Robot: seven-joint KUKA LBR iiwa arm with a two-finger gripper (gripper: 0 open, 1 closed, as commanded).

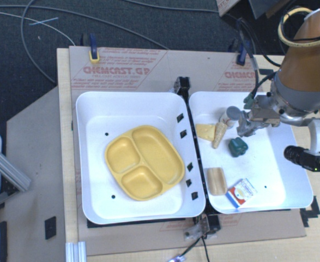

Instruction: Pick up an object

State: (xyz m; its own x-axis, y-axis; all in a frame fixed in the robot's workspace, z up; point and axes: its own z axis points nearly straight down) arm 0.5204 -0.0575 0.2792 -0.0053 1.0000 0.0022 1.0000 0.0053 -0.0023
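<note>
The claw [246, 129] hangs just above the teal object [237, 147]; its opening cannot be told.

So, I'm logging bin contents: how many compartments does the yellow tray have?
3 in the yellow tray, left bin: one upper left, one upper right, one at the bottom.

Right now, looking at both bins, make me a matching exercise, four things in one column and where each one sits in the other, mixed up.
Things:
1. yellow tray
2. teal object
3. card box
4. gripper

Places:
A. near front of right bin
B. just above the teal object
C. left bin
D. middle of right bin

Pairs: 1-C, 2-D, 3-A, 4-B
</note>
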